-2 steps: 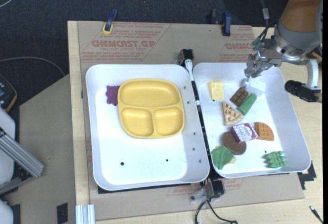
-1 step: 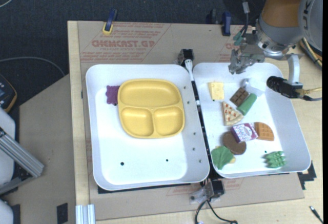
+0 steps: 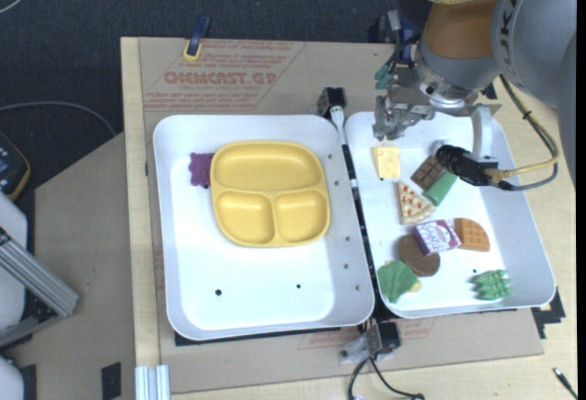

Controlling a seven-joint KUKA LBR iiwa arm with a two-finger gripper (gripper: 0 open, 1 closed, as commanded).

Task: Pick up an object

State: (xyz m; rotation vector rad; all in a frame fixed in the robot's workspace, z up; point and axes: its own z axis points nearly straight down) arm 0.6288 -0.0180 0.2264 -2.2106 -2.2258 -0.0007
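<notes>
Gripper [image 3: 394, 119]: over right bin's [image 3: 531, 247] far end, just above cheese slice [image 3: 388, 162]; finger state cannot be told. Nearby: pizza slice [image 3: 413, 203], chocolate bar [image 3: 427, 173], waffle [image 3: 472, 233]. Left bin [image 3: 183, 252]: yellow tray [image 3: 270, 191].

A flat bench [image 3: 146, 206] of pale board carries everything — red lettering is printed across its far part, and a small yellow-and-blue clamp [image 3: 194, 43] grips its far edge. Two shallow white bins rest directly on it, side by side and touching along their inner edges. The left bin [image 3: 265, 297] sits near the board's middle; the right bin [image 3: 522, 233] reaches toward the board's right side. A black clip [image 3: 331, 101] sits at the far end of the seam between them — another small fitting [image 3: 385, 334] at the near end.
</notes>
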